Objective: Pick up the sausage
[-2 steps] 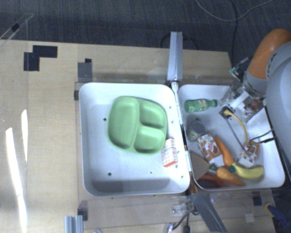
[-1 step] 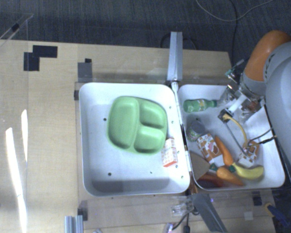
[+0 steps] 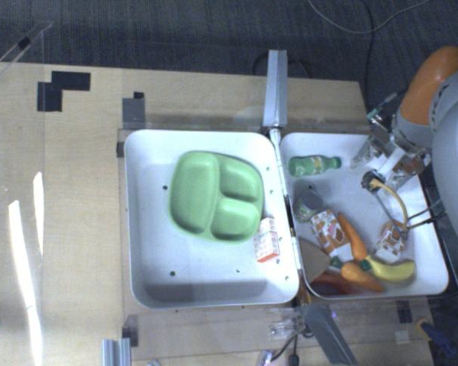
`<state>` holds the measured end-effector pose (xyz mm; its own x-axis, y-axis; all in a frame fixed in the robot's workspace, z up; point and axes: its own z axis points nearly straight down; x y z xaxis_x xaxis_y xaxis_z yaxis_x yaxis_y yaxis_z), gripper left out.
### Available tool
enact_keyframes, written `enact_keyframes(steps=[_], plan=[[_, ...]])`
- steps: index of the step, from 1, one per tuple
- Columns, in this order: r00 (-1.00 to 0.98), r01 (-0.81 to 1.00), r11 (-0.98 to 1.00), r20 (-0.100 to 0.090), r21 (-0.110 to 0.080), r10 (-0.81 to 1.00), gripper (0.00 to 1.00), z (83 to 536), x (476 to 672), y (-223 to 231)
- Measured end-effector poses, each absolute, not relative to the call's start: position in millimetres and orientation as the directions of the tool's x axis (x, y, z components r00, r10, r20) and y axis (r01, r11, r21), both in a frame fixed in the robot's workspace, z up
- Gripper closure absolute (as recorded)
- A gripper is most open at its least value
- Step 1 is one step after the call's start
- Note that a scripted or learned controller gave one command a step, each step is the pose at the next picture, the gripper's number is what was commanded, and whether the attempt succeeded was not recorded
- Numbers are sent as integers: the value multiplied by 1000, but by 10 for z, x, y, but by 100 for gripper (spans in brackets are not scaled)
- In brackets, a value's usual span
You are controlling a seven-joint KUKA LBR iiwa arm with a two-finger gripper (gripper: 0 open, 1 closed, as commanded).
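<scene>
Sausage is the dark reddish-brown piece at the near edge of the right bin, close to that bin's front left corner. It is long and lies roughly along the front wall. Its colour is dull and it sits in shadow, so its ends are hard to make out.

A carrot lies across the sausage's upper side and seems to cover part of it. A small green piece sits at the carrot's left end. A banana lies just right of this carrot, touching or nearly touching it. A second carrot lies tilted further back, beside a brown and white carton. A small patterned packet stands above the banana. Near the bin's left wall there is a grey object, and a green bottle lies on its side at the back.

The gripper is over the back right part of the right bin, well apart from the sausage. Whether it is wide or narrow cannot be told from this view, and nothing is seen held in it. A yellow cable loops down below it.

The left bin holds a green divided plate. A small red and white carton lies near its right wall.
</scene>
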<state>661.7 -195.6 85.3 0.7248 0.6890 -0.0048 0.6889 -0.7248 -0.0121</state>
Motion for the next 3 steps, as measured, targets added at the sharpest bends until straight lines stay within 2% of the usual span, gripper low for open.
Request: enact_keyframes(steps=[1, 2, 3], plan=[[736, 677, -736, 2, 2, 677, 0, 855, 6567, -1442], [707, 707, -707, 3, 3, 707, 0, 856, 6377, -1605], [691, 722, -691, 4, -1, 722, 0, 849, 6473, -1948]])
